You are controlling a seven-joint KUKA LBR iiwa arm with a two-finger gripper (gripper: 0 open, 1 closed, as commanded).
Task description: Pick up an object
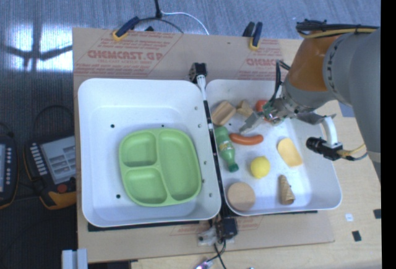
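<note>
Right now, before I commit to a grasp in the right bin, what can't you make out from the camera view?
- Gripper: too small and blurred to tell if it is open or shut, or touches the orange sausage.
- Red object: mostly hidden behind the gripper; identity unclear.
- Green bottle: lies against the bin divider; its label is unreadable.

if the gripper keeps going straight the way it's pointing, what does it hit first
Probably the orange hot dog: the gripper points down-left, just above it in the right bin. Height is hard to judge from this camera.
</note>
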